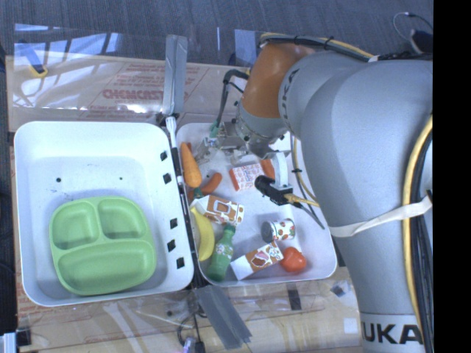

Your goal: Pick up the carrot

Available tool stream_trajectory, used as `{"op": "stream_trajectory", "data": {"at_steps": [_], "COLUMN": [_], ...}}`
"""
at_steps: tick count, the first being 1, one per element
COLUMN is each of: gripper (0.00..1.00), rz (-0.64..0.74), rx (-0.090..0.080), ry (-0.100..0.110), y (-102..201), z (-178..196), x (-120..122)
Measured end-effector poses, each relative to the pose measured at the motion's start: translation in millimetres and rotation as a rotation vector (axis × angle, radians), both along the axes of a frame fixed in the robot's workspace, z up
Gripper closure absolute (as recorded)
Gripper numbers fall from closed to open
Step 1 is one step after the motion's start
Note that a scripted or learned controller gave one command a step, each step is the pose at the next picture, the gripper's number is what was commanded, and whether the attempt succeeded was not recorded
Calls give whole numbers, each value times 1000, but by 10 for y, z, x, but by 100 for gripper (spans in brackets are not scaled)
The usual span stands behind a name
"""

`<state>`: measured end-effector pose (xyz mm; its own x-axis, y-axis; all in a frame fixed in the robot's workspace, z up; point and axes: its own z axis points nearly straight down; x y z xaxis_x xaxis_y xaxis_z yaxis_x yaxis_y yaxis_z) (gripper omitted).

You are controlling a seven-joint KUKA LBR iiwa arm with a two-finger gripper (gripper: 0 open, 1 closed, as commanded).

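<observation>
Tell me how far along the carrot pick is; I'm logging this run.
Done: the arm has reached over the right bin, with the pincer near its back edge. In hand: nothing visibly; the carrot lies by the bin's left wall, beside the pincer and apart from it. Left: closing on the carrot and lifting it.

Light is even and fairly bright, coming from overhead, with a cool, slightly washed cast. The left bin (29,197) reads near-white, its floor shaded soft grey under the far wall. A clear sheet (81,65) behind the bins throws pale glare streaks. The arm (353,123) casts a dim shadow over the right bin (327,267). Detail is soft and grainy throughout; small labels are unreadable. Straight edges show little bending.
</observation>
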<state>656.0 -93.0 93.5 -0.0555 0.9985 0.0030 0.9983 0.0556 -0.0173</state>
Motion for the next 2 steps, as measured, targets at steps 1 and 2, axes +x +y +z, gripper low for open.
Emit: {"op": "stream_trajectory", "data": {"at_steps": [1,2], "gripper": [100,0], "rz": [5,4], "rx": [1,-3], "ry": [6,6], "y": [6,-18], "z": [61,66], "x": [1,2]}}
